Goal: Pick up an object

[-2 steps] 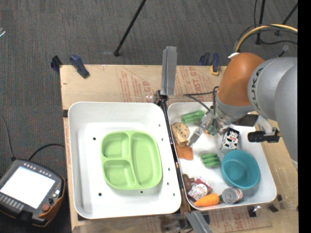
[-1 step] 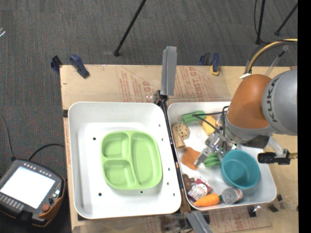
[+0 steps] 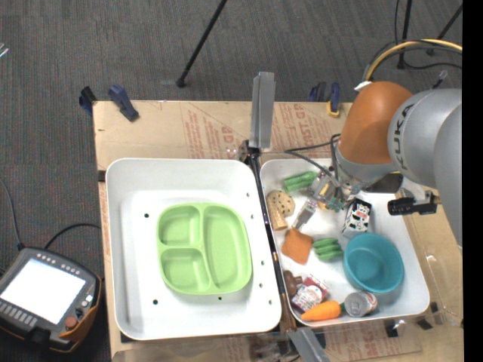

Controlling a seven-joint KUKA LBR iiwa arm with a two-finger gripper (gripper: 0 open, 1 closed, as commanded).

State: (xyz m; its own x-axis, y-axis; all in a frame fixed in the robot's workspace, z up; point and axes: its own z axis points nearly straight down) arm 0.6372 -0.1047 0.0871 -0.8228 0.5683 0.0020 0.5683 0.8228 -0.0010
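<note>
Below, grey carpet surrounds a cardboard-topped bench [image 3: 189, 130] bearing two white bins. Over the right bin [image 3: 417, 281] hangs the claw [image 3: 313, 206]; whether it is open or closed cannot be told. Just beneath it lies an orange wedge [image 3: 297, 246], beside it a cookie [image 3: 280, 204]. Well to its left, the other bin [image 3: 124, 202] holds a green divided plate [image 3: 204, 249]. A tablet [image 3: 41, 296] rests on the floor far left.

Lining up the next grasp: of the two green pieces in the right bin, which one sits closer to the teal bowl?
The lower green piece, just left of the teal bowl and beside the orange wedge. The other green piece lies near the bin's top edge.
</note>
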